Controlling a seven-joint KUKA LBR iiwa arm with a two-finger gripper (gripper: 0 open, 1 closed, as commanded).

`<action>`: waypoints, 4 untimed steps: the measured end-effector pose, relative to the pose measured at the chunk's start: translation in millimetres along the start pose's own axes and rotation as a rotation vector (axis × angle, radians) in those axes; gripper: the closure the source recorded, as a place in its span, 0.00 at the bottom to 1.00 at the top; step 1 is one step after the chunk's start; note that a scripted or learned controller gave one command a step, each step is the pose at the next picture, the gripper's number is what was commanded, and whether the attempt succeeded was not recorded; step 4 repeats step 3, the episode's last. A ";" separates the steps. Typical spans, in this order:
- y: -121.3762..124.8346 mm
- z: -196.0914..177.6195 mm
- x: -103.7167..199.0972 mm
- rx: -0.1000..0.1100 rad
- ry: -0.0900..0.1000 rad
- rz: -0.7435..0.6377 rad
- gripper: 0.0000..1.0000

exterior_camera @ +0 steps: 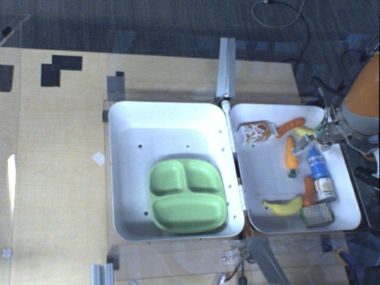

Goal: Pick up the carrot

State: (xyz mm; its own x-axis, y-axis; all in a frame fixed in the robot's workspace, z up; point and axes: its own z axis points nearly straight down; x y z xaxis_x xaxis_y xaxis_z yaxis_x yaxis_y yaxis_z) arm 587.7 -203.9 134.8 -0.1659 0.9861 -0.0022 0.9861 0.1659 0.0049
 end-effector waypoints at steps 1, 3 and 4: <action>-3.1 45.5 56.0 -0.006 0.000 0.134 0.00; 13.5 -24.4 60.9 -0.001 0.000 0.195 1.00; 13.5 -24.4 60.9 -0.001 0.000 0.195 1.00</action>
